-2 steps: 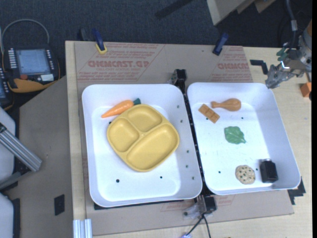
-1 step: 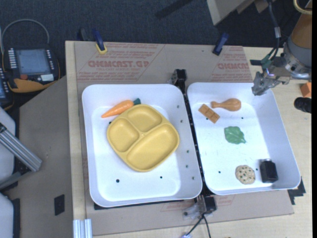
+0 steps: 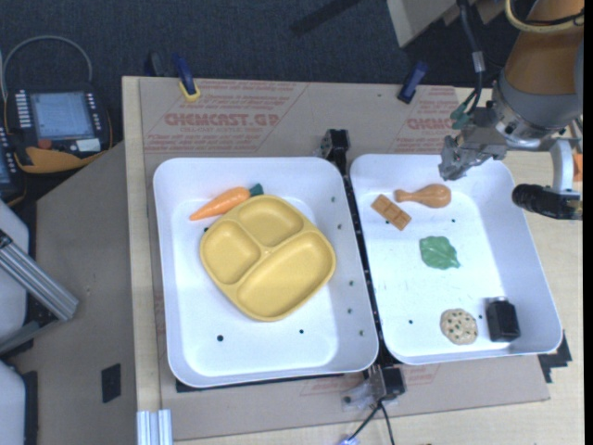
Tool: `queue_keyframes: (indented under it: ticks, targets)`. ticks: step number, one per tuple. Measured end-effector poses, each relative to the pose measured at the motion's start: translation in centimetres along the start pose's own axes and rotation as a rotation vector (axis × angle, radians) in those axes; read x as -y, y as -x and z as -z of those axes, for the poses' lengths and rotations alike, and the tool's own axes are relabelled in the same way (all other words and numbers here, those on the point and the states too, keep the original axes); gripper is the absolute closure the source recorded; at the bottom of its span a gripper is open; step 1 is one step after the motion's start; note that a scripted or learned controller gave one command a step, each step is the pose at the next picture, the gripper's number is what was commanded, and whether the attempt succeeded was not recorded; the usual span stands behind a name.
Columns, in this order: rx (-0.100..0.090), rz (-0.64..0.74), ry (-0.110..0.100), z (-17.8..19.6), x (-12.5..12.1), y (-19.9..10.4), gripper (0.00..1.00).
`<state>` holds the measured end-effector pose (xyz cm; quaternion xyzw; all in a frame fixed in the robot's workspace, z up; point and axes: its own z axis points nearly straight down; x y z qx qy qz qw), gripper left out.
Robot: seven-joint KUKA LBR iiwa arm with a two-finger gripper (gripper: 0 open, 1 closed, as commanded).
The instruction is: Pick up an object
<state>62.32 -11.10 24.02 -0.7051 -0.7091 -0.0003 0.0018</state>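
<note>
— How do the jaws stand?

— I cannot tell; the gripper (image 3: pixel 460 160) hangs over the far edge of the right bin (image 3: pixel 528 239), and nothing shows in its grasp.

— And the nearest thing?

— A toy drumstick (image 3: pixel 424 195) lies in that bin, just below and left of the gripper, apart from it. A brown waffle piece (image 3: pixel 391 212) sits beside it; a green leaf (image 3: pixel 438 252), cookie (image 3: pixel 458 325) and black block (image 3: pixel 502 320) lie nearer.

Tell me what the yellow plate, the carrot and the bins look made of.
Plate: likely hard plastic, smooth with a slight sheen, moulded into three compartments. Carrot: probably toy plastic or rubber, uniform orange with a matte look. Bins: seemingly thin white plastic, glossy, with rounded formed corners.
</note>
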Motion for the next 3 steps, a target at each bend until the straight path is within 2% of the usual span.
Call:
queue_keyframes:
  ticks: [2,3]
  targets:
    - [0.000,0.000,-0.001,-1.2,3.7,-11.3,1.00]
    - [0.000,0.001,0.004,-0.5,4.0,-16.8,1.00]
